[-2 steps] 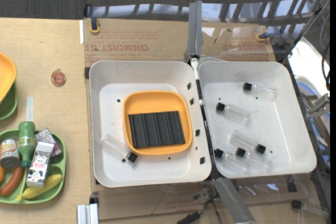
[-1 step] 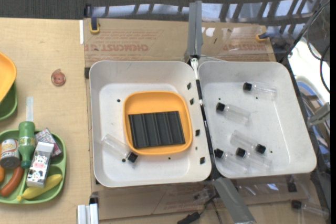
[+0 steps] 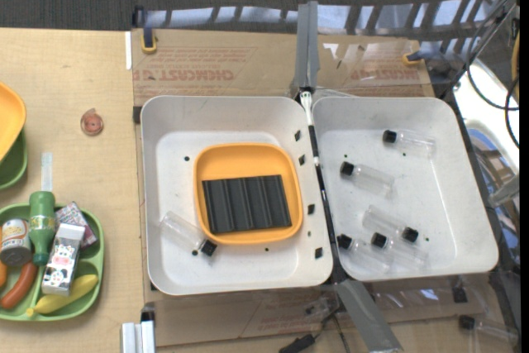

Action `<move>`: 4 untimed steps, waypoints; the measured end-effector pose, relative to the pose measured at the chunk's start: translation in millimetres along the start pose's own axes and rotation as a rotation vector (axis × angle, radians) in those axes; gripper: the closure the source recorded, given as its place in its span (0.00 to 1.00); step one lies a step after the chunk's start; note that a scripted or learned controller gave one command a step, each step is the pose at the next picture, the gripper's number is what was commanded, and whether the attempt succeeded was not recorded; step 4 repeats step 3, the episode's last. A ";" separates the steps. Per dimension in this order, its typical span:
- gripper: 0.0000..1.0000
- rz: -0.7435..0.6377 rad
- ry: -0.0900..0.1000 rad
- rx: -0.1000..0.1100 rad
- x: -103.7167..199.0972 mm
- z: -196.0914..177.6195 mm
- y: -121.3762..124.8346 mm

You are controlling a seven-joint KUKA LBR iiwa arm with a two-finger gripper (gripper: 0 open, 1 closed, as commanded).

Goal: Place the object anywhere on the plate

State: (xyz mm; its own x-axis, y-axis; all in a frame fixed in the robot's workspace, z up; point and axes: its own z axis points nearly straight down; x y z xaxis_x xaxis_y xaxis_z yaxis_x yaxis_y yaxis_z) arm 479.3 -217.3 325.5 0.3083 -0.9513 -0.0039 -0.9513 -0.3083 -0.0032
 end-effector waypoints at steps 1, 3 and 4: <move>0.00 -0.307 -0.001 -0.001 -4.8 1.0 -1.3; 0.00 -0.974 -0.002 0.001 8.3 14.5 -16.7; 0.00 -0.974 -0.002 0.001 8.3 14.5 -16.7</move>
